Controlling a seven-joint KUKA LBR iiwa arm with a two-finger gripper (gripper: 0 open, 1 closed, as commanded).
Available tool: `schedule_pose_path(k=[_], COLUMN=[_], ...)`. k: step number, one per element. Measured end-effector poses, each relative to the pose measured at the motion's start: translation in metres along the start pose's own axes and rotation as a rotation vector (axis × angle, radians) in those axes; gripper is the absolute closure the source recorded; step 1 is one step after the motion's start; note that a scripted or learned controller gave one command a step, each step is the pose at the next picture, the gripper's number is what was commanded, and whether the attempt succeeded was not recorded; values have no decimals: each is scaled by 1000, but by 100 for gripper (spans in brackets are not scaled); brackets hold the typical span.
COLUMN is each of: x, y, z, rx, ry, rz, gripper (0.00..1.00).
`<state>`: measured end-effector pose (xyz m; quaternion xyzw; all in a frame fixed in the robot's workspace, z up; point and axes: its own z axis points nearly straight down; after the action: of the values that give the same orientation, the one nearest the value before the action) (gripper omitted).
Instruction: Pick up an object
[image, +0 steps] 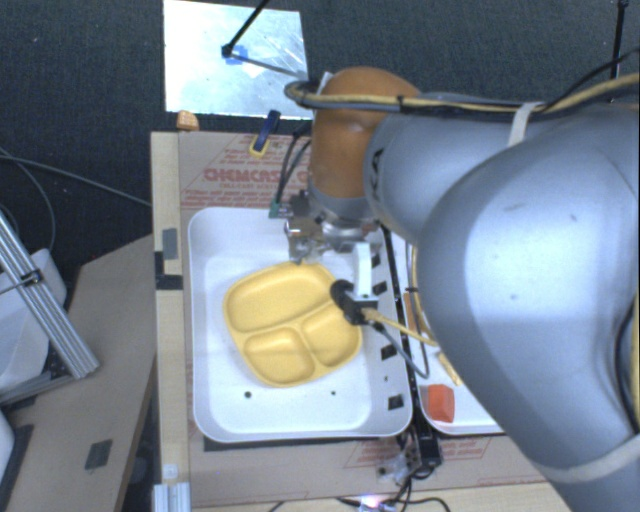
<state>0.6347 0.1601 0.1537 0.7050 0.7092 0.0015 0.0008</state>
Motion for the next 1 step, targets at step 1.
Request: schedule_pose_path(k=[1], x=[0], y=[1], z=[-11], rx=[-2], ry=[0], rz=[-4], gripper=[100])
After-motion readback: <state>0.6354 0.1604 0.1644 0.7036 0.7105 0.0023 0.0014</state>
